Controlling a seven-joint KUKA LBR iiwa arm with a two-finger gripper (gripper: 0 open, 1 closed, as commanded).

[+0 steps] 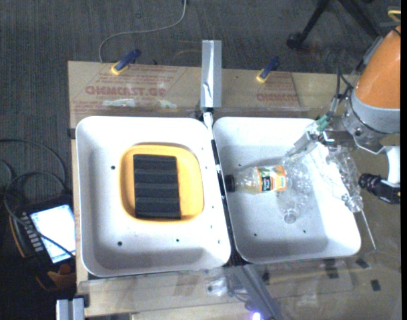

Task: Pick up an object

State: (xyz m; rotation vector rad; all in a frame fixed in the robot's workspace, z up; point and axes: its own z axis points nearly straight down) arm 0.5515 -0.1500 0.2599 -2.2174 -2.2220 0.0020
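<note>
My tool sits at right of frame over the right bin; I cannot tell its state. The bottle lies flat mid-bin, cap toward the divider: best approached squarely across its body

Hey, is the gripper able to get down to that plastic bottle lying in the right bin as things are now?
Probably yes. The bottle lies on its side on the floor of the right bin, with nothing on top of it. The gripper hangs just above the same bin, toward the bottle's base end, with open space between them.
</note>
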